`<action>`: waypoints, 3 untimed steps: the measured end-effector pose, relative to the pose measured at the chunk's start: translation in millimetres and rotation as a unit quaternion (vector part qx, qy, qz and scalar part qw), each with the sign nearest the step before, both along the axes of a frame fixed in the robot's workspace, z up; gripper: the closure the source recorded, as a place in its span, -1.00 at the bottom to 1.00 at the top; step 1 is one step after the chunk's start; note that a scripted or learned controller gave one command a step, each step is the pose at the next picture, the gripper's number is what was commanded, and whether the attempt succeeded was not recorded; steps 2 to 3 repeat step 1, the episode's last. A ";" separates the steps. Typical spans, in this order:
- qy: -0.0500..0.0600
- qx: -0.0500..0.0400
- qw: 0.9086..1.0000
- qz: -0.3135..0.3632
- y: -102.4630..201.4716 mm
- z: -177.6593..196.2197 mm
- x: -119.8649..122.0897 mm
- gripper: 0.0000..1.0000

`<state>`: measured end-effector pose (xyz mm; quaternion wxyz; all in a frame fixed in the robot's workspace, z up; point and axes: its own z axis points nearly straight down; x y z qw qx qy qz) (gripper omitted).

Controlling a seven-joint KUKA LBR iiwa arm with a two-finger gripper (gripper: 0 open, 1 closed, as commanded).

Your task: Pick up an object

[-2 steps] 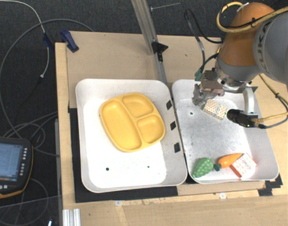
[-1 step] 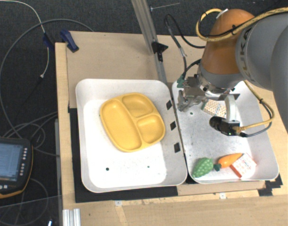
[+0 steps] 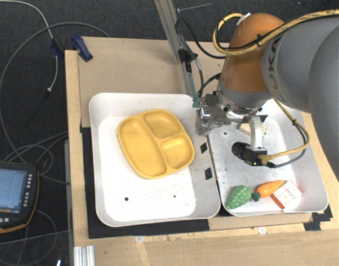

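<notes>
Yellow 3-compartment plate (image 3: 155,143) is lying in a white bin (image 3: 147,204); the gripper (image 3: 205,122) is hanging near it (grip state: cannot tell).

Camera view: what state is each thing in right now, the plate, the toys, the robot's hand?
Yellow plate, right side up in the left bin, compartments bare.
Carrot, on its side in the right bin.
Green toy, lying against the Carrot.
Box, flat beside the Carrot.
Gripper, above the rim between the bins.
</notes>
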<state>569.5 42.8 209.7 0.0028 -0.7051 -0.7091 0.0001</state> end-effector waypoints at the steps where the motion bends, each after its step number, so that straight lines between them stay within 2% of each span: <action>1: 0.000 0.000 1.000 0.000 44.5 14.2 -26.3 1.00; 3: 0.000 0.000 1.000 0.000 44.5 14.2 -26.3 1.00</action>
